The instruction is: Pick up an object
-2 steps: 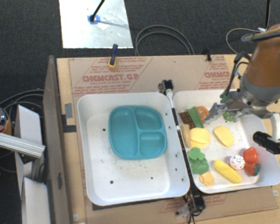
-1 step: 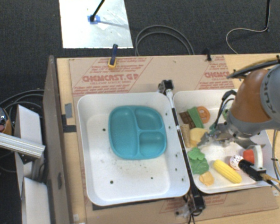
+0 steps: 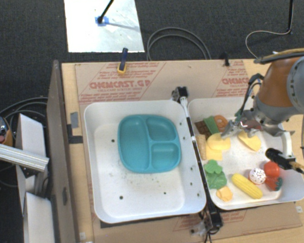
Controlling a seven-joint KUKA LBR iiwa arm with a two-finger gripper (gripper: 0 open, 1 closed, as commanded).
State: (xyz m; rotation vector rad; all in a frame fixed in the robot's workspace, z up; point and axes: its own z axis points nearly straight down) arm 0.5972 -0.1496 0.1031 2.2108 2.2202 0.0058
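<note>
White bins (image 3: 100, 162): two; teal tray (image 3: 148, 143): one.

Bench (image 3: 139, 78), as I see it: two white bins directly on it, left bin (image 3: 105, 162) at nine o'clock, right bin (image 3: 294, 186) at three.

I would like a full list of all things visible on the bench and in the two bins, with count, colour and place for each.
left bin: 1, white, left half of bench
divided plate: 1, teal, in left bin
right bin: 1, white, right half of bench
corn cob: 1, yellow, front of right bin
green toy food: 1, green, left side of right bin
tomato: 1, red, front right of right bin
speckled ball: 1, white, beside tomato
yellow block: 1, pale yellow, middle of right bin
clamp: 1, blue and yellow, back edge of bench
arm: 1, grey with orange band, over right bin
gripper: 1, above right bin
</note>
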